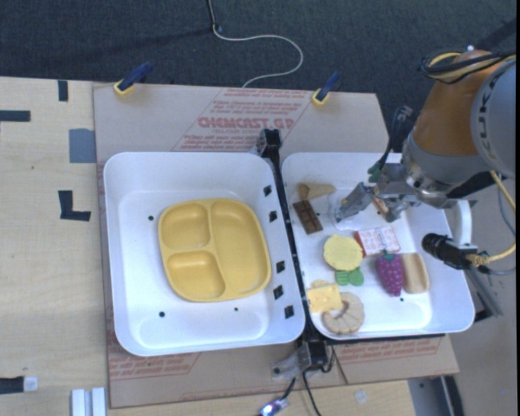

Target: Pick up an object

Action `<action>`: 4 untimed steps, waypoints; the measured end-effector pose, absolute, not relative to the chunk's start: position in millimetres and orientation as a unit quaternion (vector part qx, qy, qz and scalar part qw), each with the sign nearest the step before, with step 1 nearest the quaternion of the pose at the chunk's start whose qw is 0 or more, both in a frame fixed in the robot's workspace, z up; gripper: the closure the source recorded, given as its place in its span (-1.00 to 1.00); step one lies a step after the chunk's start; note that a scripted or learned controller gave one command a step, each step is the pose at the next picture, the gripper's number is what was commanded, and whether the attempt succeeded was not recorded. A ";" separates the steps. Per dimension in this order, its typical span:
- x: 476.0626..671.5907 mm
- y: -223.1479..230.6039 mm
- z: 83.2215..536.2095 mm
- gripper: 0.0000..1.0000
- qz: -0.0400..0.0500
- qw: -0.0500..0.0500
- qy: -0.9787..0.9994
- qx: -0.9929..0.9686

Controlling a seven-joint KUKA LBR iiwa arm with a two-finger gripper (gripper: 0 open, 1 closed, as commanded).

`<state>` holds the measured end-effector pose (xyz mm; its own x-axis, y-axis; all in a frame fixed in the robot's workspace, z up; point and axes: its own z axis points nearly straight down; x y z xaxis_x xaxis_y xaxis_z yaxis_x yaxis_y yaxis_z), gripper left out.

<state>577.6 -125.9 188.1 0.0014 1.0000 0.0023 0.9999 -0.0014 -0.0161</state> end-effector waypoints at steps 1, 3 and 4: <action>580.7 -125.9 196.4 -1.00 0.001 0.001 -0.708 -0.707; 577.5 -123.5 85.7 -1.00 0.001 -0.005 -0.707 -0.707; 578.8 -123.2 99.1 1.00 -0.001 -0.005 -0.707 -0.707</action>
<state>578.8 -123.2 99.1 -0.0006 1.0000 -0.0057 1.0000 0.0007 0.0082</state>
